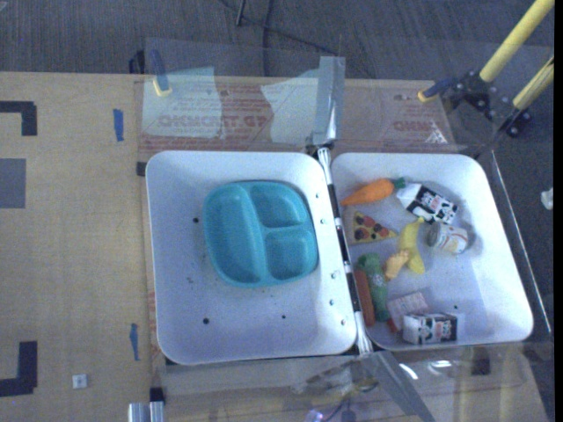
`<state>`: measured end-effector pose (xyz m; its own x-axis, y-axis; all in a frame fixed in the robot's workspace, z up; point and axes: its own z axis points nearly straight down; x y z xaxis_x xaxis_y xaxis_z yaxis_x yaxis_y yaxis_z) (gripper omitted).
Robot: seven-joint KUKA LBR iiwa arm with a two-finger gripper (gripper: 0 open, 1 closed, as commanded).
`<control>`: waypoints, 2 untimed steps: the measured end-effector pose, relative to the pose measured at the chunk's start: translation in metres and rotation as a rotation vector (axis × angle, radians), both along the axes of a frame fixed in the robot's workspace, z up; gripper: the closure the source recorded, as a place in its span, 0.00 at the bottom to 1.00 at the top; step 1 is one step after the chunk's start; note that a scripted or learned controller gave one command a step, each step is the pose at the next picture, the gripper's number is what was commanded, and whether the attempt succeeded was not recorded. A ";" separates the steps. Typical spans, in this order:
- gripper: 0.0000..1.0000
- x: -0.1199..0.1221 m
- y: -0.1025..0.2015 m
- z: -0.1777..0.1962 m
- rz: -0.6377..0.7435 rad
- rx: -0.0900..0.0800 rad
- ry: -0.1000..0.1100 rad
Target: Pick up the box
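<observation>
Two shallow white bins sit side by side on the counter [62,236], and we read them from the near edge outward. Nearest us, at about five o'clock in the right bin [506,262], lies the box [429,327], a small carton with a white and dark printed face, resting on its side close to the bin's near wall; a pale pinkish card [410,304] touches it on its far side. Just toward nine o'clock from these, a green vegetable [376,290] and a red stick-like toy [361,290] lie along the bin's inner wall. Further out come a yellow banana-like piece [406,251], a pizza slice toy [371,229], a small can [449,238], a second black-and-white carton [429,203] and, at the far side, a carrot [369,192]. The left bin [176,315] holds a blue divided plate [261,233] near its middle. Farthest off, at one o'clock beyond the bins, yellow rods [521,29] meet a dark clamp. We cannot tell whether the end effector is apart or together. We judge the task to be at its very start, with the approach not yet begun. The next move calls for coming down over the near carton, lining the grasp across its narrow sides, and staying clear of the card and the bin's near wall.
</observation>
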<state>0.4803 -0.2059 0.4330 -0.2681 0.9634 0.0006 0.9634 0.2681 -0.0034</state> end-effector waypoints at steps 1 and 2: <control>0.00 0.014 0.053 -0.001 -0.488 -0.002 0.002; 1.00 0.015 0.053 0.007 -0.485 -0.005 0.006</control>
